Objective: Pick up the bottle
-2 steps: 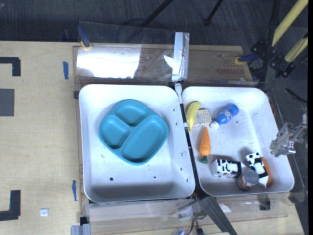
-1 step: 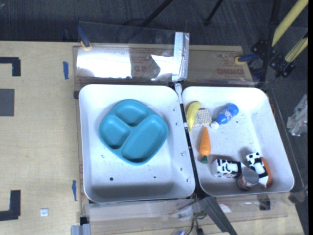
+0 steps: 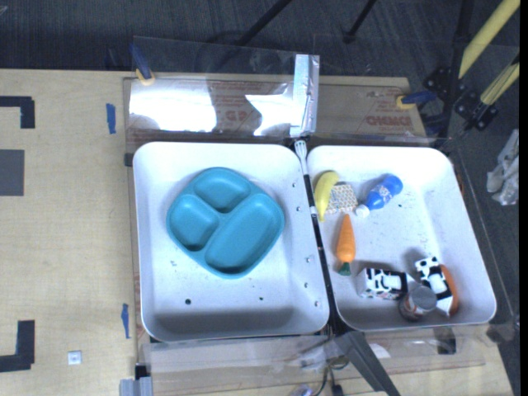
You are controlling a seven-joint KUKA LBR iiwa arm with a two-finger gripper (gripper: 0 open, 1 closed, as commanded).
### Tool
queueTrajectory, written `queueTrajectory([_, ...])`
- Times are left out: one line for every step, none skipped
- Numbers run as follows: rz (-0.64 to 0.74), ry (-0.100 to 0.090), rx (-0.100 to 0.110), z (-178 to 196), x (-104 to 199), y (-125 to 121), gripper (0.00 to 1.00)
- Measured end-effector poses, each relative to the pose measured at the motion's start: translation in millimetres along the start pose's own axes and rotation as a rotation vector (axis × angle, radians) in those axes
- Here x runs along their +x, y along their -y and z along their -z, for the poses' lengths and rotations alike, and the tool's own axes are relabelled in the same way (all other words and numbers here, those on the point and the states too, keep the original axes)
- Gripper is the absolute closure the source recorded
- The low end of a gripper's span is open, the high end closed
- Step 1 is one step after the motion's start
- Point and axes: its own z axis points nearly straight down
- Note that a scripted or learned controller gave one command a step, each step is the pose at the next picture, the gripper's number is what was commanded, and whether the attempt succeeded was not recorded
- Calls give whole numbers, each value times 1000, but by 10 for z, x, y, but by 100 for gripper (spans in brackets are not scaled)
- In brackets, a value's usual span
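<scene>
I judge the small blue bottle (image 3: 382,191) light, smooth and slippery, best taken across its body; the pincer's state I cannot tell.

The small grey can (image 3: 418,301) at the near edge of the right bin (image 3: 462,221) is blurred, and what it is made of or whether it stands or lies cannot be told. It overlaps the near end of the cow-patterned bottle (image 3: 435,280), hiding part of it. The speckled object (image 3: 343,196) beside the banana (image 3: 324,190) is too small to identify. The carrot's (image 3: 345,239) near tip is indistinct against a dark green bit. The counter (image 3: 66,221) is cut off at the left and near edges. Clear tape glare on the far board (image 3: 223,106) washes out its surface.
</scene>
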Motion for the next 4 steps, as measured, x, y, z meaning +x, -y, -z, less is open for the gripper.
queueTrajectory([113, 0, 0, -3, 21, 102, 100])
queueTrajectory([206, 0, 0, -1, 39, 229, 100])
queueTrajectory([230, 0, 1, -2, 84, 693, 100])
queueTrajectory([512, 0, 0, -4, 64, 689, 100])
